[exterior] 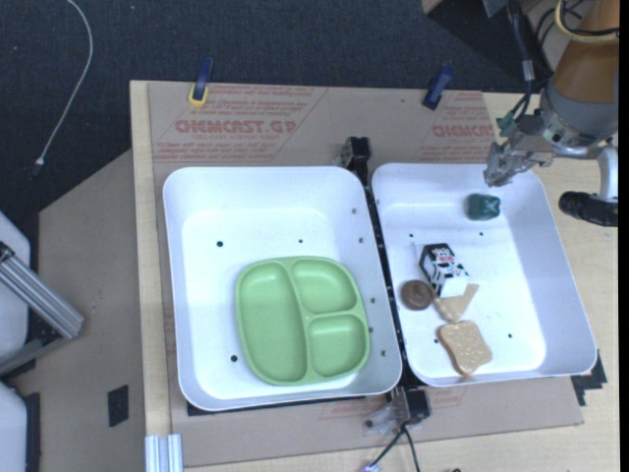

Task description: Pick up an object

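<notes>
Lying loose near the back of the right bin [560, 264]: teal object [483, 206] — not yet picked. Gripper [499, 172] just above and behind it, nothing between fingers; whether parted or closed, cannot tell. Grasp and lift both remain, by my judgement — toast [465, 347] and cookie [418, 294] sit farther forward.

Two bins side by side on a bench [295, 116]. Left bin [197, 205]: divided plate [301, 319]. Right bin [550, 264]: small lump [483, 206] at the rear beneath the gripper [499, 172]; box [441, 265], disc [418, 294], wedge [455, 306] and toast [465, 347] clustered in front.
</notes>
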Controlling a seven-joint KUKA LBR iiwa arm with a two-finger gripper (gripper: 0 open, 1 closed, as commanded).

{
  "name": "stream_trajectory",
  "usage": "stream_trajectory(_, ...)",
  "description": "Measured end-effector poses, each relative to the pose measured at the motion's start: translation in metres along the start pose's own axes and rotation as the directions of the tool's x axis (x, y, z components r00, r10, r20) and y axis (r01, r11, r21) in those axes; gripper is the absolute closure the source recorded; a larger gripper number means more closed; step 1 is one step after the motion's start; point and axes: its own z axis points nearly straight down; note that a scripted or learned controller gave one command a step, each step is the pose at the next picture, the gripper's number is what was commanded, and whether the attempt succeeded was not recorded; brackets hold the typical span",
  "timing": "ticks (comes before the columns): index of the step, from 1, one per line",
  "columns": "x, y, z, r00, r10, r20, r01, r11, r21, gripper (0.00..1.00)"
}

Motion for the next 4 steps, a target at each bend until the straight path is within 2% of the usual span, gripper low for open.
stream_trajectory(1, -0.001, 0.003, -0.066, 1.000, 0.000, 0.001, 0.000, 1.000, -0.001, 1.00)
stream_trajectory(2, -0.001, 0.004, -0.069, 1.000, 0.001, -0.001, -0.001, 1.000, 0.005, 1.00)
stream_trajectory(3, 0.049, -0.008, -0.074, 1.000, -0.003, -0.005, 0.003, 1.000, 0.010, 1.00)
stream_trajectory(4, 0.103, -0.023, -0.055, 1.000, -0.004, -0.006, 0.004, 1.000, 0.012, 1.00)
